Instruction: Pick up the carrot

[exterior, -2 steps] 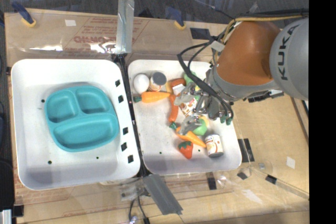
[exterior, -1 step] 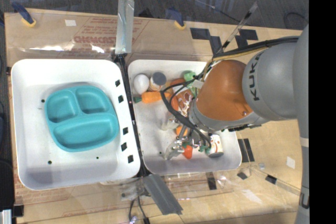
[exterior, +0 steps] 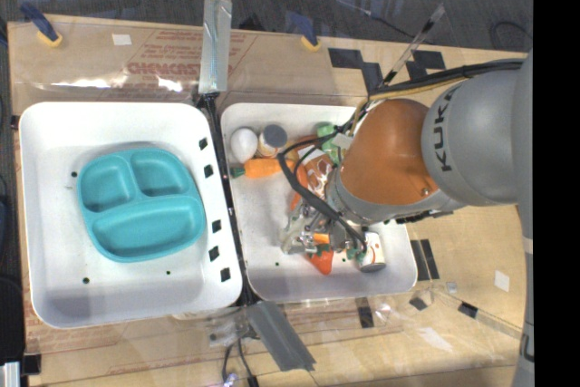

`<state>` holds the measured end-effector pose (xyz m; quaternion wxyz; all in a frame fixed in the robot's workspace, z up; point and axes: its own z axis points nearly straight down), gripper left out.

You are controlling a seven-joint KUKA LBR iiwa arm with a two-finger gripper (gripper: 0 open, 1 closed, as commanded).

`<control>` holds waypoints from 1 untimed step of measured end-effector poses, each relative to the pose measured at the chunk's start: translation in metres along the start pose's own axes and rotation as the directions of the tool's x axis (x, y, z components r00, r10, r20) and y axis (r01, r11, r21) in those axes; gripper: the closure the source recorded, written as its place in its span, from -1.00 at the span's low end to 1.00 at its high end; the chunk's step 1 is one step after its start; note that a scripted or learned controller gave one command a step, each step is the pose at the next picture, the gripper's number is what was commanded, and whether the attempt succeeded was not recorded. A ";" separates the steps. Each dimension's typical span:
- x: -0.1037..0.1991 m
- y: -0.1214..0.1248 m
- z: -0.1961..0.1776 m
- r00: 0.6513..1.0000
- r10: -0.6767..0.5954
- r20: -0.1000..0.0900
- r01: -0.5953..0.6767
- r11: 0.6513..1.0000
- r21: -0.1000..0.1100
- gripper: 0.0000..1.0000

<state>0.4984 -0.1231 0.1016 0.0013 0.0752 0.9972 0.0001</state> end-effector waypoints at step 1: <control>-0.007 0.044 -0.182 0.999 0.036 0.011 -0.036 0.999 0.000 1.00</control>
